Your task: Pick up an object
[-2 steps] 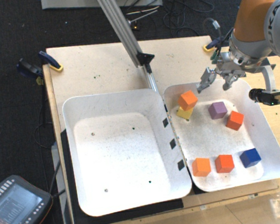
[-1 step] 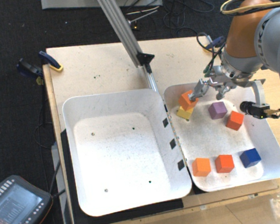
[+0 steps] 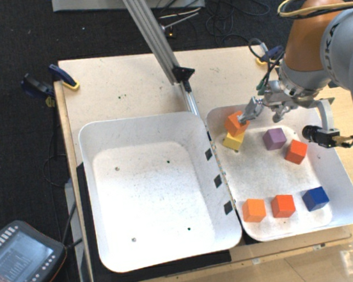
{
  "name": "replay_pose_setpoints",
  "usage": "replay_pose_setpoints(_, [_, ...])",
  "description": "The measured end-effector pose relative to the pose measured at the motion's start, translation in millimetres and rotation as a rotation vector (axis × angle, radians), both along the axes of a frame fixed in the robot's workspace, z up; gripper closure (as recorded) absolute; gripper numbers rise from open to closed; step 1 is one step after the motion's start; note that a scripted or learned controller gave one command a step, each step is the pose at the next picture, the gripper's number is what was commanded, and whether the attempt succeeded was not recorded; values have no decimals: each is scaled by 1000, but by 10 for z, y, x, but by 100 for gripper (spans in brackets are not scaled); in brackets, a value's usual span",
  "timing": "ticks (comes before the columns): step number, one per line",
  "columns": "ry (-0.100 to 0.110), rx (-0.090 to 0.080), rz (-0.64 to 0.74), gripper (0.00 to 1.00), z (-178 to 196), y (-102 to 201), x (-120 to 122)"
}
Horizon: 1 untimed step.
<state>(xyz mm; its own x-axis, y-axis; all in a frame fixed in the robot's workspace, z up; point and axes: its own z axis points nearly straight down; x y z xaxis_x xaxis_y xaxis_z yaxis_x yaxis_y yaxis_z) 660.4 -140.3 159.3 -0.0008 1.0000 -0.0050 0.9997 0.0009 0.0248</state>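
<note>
Orange block (image 3: 234,123) sits near the right bin's (image 3: 348,211) far-left corner, just above a yellow block (image 3: 233,140); the fingers (image 3: 246,114) touch it, their state unclear. Open floor lies below.

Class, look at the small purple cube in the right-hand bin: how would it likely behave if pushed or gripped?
The small purple cube shows flat faces and square edges, so it would probably slide, not roll. It looks rigid, likely keeping shape when squeezed. Being small, it is probably light and may skid on the smooth white bin.

Bright, even light; soft shadows, sharp focus.
</note>
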Motion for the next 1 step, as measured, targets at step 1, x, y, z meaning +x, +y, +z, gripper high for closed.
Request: replay_pose_setpoints(1, [-3,2,1,100,82,12,8])
